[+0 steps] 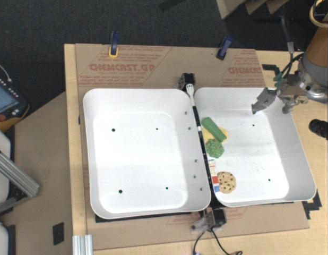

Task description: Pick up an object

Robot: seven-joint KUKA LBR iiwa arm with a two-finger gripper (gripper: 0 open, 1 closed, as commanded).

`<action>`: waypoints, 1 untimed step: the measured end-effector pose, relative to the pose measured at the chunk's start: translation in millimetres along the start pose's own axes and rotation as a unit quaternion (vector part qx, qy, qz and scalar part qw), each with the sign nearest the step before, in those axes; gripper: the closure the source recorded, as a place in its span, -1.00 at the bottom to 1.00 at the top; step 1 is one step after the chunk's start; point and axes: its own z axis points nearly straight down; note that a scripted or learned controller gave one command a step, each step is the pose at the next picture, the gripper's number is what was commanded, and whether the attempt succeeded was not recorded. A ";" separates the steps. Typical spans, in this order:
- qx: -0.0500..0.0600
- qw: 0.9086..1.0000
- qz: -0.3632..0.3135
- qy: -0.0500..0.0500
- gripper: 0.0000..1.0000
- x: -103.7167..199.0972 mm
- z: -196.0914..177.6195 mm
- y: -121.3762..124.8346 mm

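Two shallow white plastic bins sit side by side on a brown cardboard-covered surface (pixel 153 57), and the right-hand bin (pixel 275 158) serves as the landmark here. Against that bin's left wall lies a cluster of small things: a long green cylindrical piece (pixel 213 129) at the top, a pale yellow block (pixel 208 136) just beneath and touching it, a round dark green bumpy piece (pixel 215 150) below that, and lower down a round tan cookie with dark chips (pixel 226 181) near the bin's front left corner, with a small red and white item (pixel 215 179) just beside it at the wall. The grey arm reaches in over the bin's far right corner, and its jaws (pixel 273 103) hang spread apart with nothing between them, above the bin's bare upper right floor, well apart from the cluster. The left-hand white bin (pixel 95 142) touches the landmark bin along a black hinge strip (pixel 198 132). Two blue clamps (pixel 113 40) grip the cardboard's far edge beyond both bins
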 end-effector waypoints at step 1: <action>-0.002 1.000 0.000 -0.001 1.00 -0.1 -11.0 0.7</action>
